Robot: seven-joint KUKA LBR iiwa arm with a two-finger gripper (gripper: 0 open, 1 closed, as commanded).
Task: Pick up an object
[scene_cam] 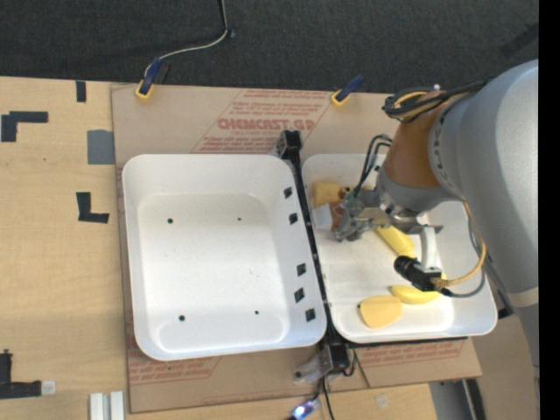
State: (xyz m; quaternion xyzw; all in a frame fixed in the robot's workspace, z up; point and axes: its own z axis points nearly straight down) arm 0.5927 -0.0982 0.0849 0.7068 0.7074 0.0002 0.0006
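Looking down at a slant on the tabletop (52, 261), we see two shallow white bins side by side on a sheet of printed cardboard (254, 116). We count nothing loose in the left bin (210, 326), only four small dark dots on its floor. The right bin (468, 322) holds the objects: a pale yellow rounded piece (381, 311) near the front rim, a small yellow block (325, 192) at the back beside the divider, a yellow banana-like piece (395, 239) under the wrist, and another yellow piece (415, 295) partly hidden by a black fitting. We count four yellow items in all, though the arm covers part of the bin.

A black strip (302, 234) with small clips runs between the bins. Two yellow-and-blue clamps (150, 79) grip the cardboard's far edge, and a thin cable (206, 38) trails across the dark floor beyond.

The grey arm (503, 160), with its orange band, reaches in from the right. Its claw (347, 221) sits low in the right bin, just in front of the yellow block and near the divider. We cannot tell how far the claw is open, nor whether it touches anything.
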